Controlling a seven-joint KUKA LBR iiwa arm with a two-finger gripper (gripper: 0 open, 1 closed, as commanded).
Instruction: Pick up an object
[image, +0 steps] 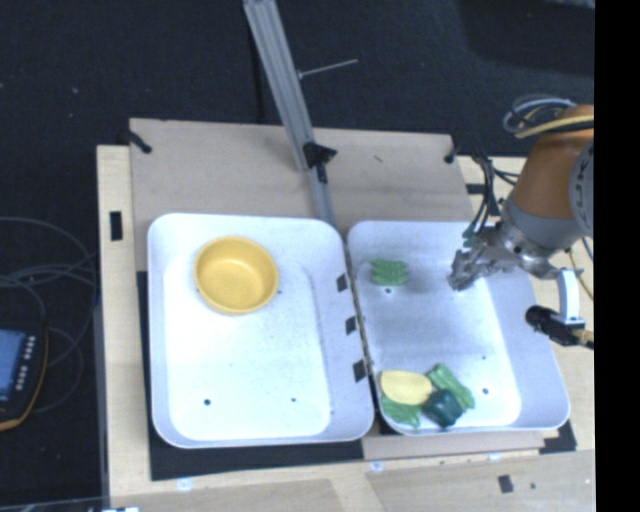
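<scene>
- Nothing's been picked up yet as far as you can see; the gripper (465, 272) hangs over the right bin (500, 300) with no object between its fingers, and honestly you can't tell if they're spread or closed.
- Count: two white bins, one yellow bowl (236, 274) in the left bin (250, 390), far to the gripper's left.
- One green piece (389, 271) sits just left of the gripper, your closest target.
- Three more below it in the near corner: a yellow item (402, 385), a green one (450, 382), a dark teal one (443, 407).

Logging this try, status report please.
Gripper over right bin, nothing seen held. Nearest: green piece. Yellow and green items clustered at front edge. Path open.
</scene>
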